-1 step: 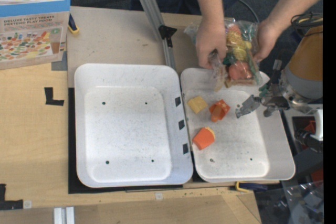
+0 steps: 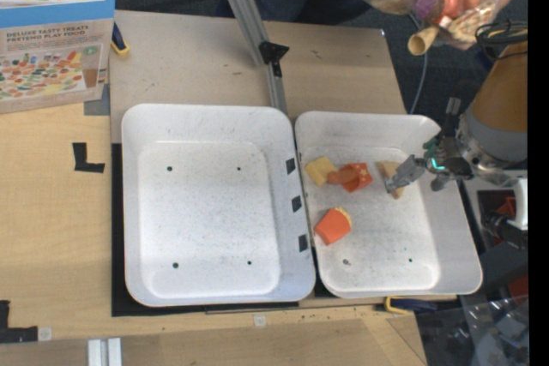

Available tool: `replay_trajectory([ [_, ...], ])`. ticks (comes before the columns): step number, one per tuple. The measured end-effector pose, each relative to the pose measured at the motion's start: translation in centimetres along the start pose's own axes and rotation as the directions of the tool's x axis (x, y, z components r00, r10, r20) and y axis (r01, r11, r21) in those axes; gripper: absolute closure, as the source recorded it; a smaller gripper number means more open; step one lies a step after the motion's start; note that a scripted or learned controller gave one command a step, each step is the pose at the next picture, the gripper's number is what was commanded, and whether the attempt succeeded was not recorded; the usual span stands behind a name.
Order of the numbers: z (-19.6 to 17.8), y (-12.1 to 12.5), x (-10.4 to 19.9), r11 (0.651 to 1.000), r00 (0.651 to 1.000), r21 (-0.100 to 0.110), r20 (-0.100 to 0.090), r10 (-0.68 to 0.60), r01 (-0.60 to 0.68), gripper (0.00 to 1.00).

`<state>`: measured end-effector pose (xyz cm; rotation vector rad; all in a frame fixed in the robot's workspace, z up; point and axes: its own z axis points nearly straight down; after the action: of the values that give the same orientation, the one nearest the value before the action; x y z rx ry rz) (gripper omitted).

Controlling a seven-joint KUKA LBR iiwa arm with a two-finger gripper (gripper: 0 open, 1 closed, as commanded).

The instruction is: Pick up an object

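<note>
Two bins sit side by side on the bench, the left bin beside the right bin. In the right bin lie a cheese wedge, a toy piece just right of it, and a cup nearer the front. My gripper reaches in from the right, above another small piece.

You see the gripper low over the right bin, touching a tan piece. Left of it: red toy, yellow block; orange piece below.
</note>
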<state>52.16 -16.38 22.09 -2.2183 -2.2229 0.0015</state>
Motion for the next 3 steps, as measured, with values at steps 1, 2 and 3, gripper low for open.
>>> replay_trajectory([
  [1,4.7,0.6,-0.2,1.000,1.000,0.004,0.000,0.001,-0.001,0.00],
  [2,9.2,0.1,-0.3,1.000,1.000,0.005,0.000,0.001,-0.001,0.00],
  [3,12.7,0.6,0.0,1.000,1.000,-0.012,-0.006,0.000,-0.001,0.00],
])
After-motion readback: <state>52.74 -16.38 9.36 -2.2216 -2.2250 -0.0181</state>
